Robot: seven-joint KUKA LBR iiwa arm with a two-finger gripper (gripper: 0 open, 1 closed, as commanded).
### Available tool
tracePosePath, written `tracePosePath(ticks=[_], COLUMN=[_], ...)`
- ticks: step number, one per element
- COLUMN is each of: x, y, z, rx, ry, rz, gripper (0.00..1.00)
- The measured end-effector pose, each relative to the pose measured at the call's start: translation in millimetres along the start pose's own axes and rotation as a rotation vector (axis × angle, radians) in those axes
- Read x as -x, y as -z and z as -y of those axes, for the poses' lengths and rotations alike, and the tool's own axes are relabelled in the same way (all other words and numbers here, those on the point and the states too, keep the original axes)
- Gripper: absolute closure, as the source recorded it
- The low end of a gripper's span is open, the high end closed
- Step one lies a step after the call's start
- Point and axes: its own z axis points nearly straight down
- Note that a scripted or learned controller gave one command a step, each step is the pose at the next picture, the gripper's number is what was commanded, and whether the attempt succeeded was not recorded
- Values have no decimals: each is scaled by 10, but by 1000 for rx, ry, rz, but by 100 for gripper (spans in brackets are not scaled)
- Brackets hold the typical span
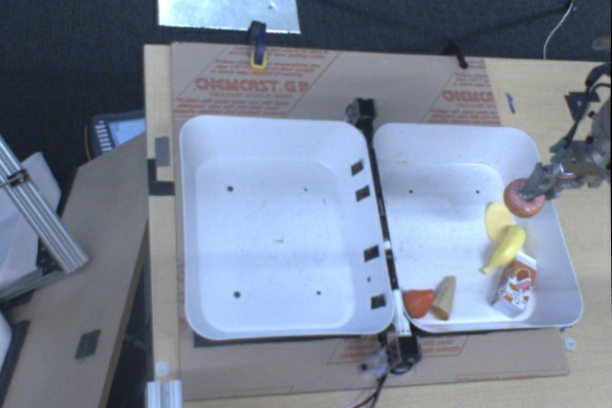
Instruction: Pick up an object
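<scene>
Left bin (pixel 206 148): bare. Right bin (pixel 449 143), from its near-left corner: a red piece (pixel 417 303), an ice-cream cone (pixel 445 297), then a yellow disc (pixel 497 220), a banana (pixel 506 249), a small carton (pixel 514 289). At the right rim, a pink ring-shaped toy, donut-like (pixel 525 197), pinched at the gripper (pixel 537 185) tip, apparently clear of the floor. Likely light, stiff plastic, smooth and slippery; best taken across the ring's wall, squarely

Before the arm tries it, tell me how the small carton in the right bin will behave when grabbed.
The carton lies tilted against the right bin's wall, so it may slide or pivot rather than lift cleanly. It looks boxy and probably light. The banana touching it would likely get nudged.
</scene>
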Motion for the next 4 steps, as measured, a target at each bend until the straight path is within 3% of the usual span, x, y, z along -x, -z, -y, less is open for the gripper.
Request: tracePosePath(ticks=[2,3,4], x=[1,2,2], y=[42,-19,31], z=[244,122,315], rx=[-1,1,-1], ry=[-2,2,-2], rz=[-1,0,-1], gripper=[100,100,100])
